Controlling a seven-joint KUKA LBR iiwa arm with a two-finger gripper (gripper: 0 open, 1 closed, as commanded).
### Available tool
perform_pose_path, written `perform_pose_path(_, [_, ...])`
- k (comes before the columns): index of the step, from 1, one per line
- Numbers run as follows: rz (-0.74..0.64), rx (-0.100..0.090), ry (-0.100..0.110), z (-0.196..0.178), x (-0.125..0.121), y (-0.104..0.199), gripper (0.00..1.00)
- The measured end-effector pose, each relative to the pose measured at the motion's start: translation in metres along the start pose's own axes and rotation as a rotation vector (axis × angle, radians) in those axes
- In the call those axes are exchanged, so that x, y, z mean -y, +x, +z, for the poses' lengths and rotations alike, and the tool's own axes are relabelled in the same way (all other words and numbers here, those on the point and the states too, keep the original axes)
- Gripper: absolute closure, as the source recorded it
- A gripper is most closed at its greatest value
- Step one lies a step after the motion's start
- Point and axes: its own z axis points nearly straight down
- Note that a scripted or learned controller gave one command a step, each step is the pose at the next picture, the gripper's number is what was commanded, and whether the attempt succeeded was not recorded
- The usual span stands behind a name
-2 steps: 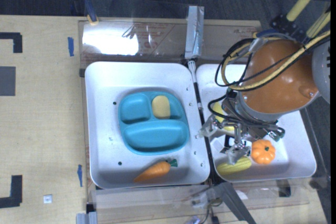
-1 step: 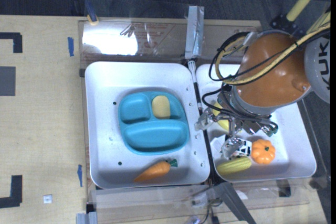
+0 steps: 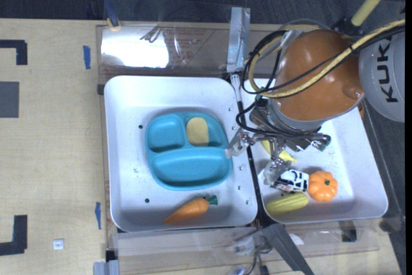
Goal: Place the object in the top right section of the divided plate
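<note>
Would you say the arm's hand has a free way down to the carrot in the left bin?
Probably yes: the carrot lies uncovered below the blue plate, nothing on it. The hand hangs over the right bin.

- An orange plastic carrot [image 3: 188,209] lay in the left white bin [image 3: 122,138].
- A small orange pumpkin [image 3: 322,185] sat beside a yellow-green toy corn cob [image 3: 288,203] in the right bin [image 3: 370,190].

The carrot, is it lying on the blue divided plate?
No, the carrot lies on the left bin's floor, just below the blue divided plate and apart from it.
</note>
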Motion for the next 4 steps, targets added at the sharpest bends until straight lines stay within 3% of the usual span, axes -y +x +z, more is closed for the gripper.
perform_pose_path(1, [-0.418, -0.004, -0.004, 0.000, -0.032, 0.006, 0.00])
perform_pose_path(2, [-0.824, 0.000, -0.001, -0.067, -0.043, 0.015, 0.00])
perform_pose_path(3, [-1.111, 0.002, -0.003, -0.081, -0.053, -0.065, 0.00])
perform_pose_path(4, [-1.477, -0.002, -0.012, -0.059, -0.112, -0.059, 0.00])
